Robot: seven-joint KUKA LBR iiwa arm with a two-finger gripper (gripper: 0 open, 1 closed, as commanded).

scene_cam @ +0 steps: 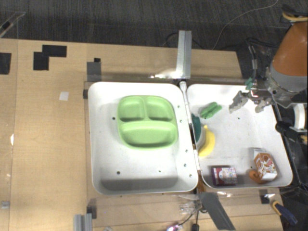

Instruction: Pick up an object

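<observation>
Gripper [249, 101] over right bin [240, 138] at 1 o'clock, fingers apart, nothing between. Green object [210, 110] near, at 9 o'clock of gripper.

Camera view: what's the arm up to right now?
The gripper hangs over the upper part of the right bin, open, with nothing between its fingers. A green object lies just to its left; a banana, a dark carton and an orange-brown carton lie lower down. The left bin holds a green divided tray.
</observation>
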